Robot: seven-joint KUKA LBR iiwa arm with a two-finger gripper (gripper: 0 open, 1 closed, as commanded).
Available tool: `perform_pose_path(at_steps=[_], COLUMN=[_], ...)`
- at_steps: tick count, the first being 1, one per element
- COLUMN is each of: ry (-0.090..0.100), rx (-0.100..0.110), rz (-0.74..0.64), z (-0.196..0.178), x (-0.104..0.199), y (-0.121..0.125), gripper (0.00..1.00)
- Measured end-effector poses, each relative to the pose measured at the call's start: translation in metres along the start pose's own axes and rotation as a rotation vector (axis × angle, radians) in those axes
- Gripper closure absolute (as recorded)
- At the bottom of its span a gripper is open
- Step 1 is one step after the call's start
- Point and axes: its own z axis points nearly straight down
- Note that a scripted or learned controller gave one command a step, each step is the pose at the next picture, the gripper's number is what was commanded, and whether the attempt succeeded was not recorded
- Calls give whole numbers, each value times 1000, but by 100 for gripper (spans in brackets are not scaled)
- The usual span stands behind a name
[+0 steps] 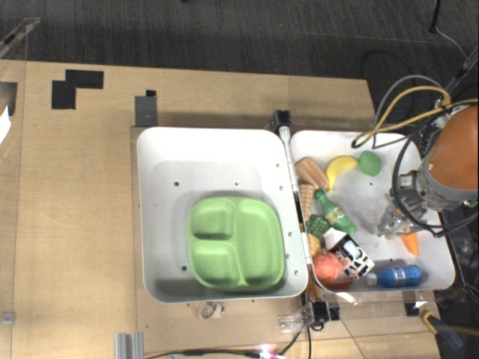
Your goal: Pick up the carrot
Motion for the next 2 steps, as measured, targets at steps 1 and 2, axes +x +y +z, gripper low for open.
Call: perform_pose_path(at_steps=[1,2], ry=[0,-5], rx=[-1,10], rz=[1,1], z=[0,-12], x=[0,-3], y=[0,-3], gripper=[0,100])
